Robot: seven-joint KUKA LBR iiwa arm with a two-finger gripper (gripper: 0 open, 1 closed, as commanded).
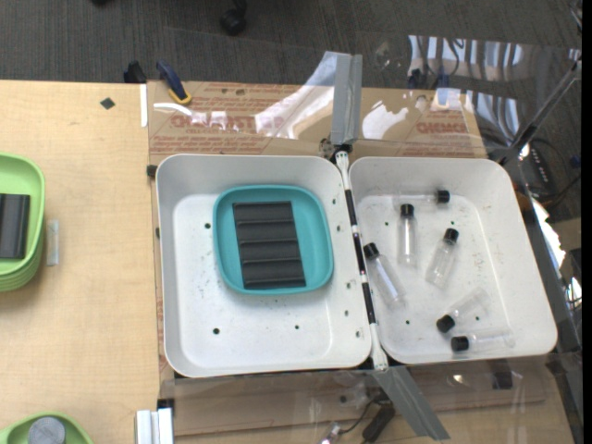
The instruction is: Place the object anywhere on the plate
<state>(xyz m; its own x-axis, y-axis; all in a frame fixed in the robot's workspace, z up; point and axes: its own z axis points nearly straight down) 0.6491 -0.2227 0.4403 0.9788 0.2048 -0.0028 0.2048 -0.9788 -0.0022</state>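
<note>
On the bench, two white bins are set side by side, touching along their inner rims. How far the gripper is open, and whether anything is held or touched by it, cannot be told. The left bin [178, 285] is occupied by a teal plate [225, 248] with rounded corners, laid flat near the bin's middle and slightly toward its far side; a dark ribbed block [268, 242] is seated on the plate's centre. Six clear vials with black caps are scattered across the floor of the right bin [518, 248], all lying on their sides. One vial [406, 231] is pointed nearly straight away from the camera, a second [443, 257] is tilted just beside it, and a third [383, 276] lies close to the wall shared with the left bin. A fourth [427, 198] is found near the far wall, and the last two [464, 311] [483, 340] are placed together by the near right corner. No vial is touching the plate. Green dishes [20, 229] are stacked on the wooden tabletop [83, 340], well apart from both bins.
</note>
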